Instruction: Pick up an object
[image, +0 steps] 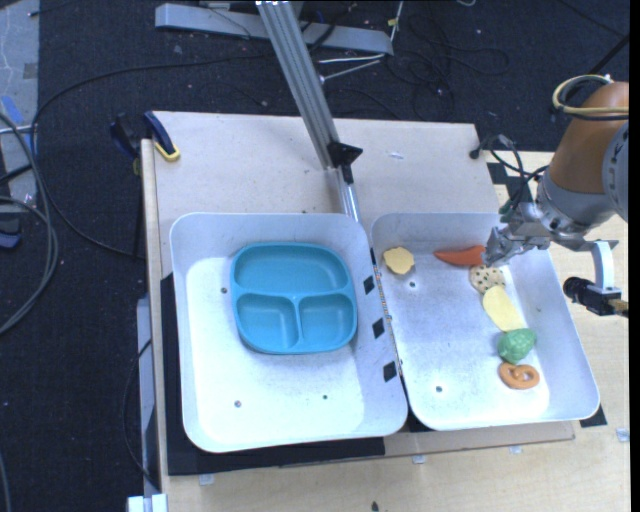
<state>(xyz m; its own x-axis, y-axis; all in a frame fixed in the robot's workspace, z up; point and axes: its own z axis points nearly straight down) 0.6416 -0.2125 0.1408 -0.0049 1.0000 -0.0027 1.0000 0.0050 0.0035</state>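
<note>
A: Start big. What carries it all?

B: The bench (260, 165), with two white bins side by side. The left bin (200, 400) lies well away from the gripper (497, 250), and the blue divided tray (295, 298) sits in it. The right bin (470, 400) is the one the gripper is down in, near its far edge.

A: And is the gripper clenched or released?

B: I cannot tell; the tips are too small and dark against the toys.

A: What is closest to it?

B: The orange carrot-like piece (461, 256) lies just beside it, toward the left bin, and the spotted cracker (486, 277) is just below it, possibly touching. Nearer the camera from there come the yellow oblong piece (504, 309), the green broccoli-like lump (517, 344) and the orange pretzel (519, 376). The yellow round piece (399, 261) sits farther off, by the divider.

A: Which would you take?

B: The carrot piece, I'd judge. It looks like light, stiff plastic toy food, likely slick, so close across its thick middle rather than the tapered end.
</note>
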